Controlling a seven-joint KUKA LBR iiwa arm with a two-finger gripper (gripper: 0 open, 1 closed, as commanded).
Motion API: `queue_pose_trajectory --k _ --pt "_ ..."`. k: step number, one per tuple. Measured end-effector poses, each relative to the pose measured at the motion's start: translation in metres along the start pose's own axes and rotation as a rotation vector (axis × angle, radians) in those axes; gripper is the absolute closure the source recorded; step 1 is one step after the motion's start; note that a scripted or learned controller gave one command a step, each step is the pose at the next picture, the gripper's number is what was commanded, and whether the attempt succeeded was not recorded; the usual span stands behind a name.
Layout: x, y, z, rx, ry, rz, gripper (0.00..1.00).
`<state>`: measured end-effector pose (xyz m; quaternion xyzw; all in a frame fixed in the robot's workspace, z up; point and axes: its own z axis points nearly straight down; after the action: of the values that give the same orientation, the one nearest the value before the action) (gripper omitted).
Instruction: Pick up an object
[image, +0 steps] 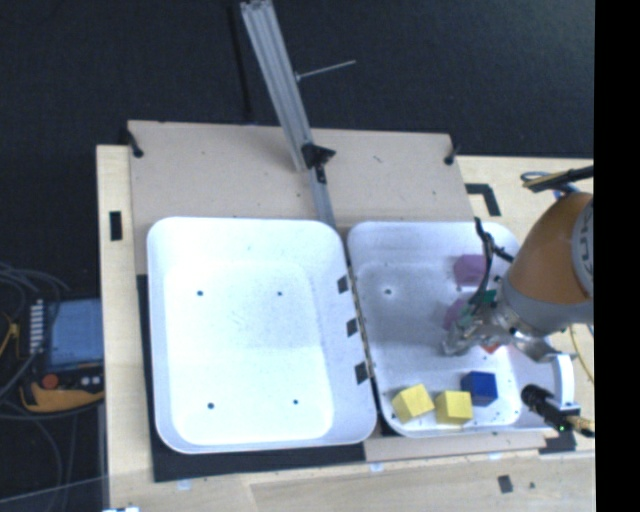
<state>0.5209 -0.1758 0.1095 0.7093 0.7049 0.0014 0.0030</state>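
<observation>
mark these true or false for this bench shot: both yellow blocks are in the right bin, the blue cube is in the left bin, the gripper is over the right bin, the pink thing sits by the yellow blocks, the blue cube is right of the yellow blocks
1. Both yellow blocks lie in the right white bin. True.
2. The blue cube lies in the left white bin. False: it is in the right bin.
3. The gripper is over the right bin. True.
4. The pink object sits by the yellow blocks. False: it is near the bin's far side, the blocks near its front edge.
5. The blue cube is right of the yellow blocks. True.
</observation>
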Motion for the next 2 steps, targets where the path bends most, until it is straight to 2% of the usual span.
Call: queue_pose_trajectory --k 2 --pt "-0.006 0.001 -0.125 -0.003 -0.002 -0.009 1.0"
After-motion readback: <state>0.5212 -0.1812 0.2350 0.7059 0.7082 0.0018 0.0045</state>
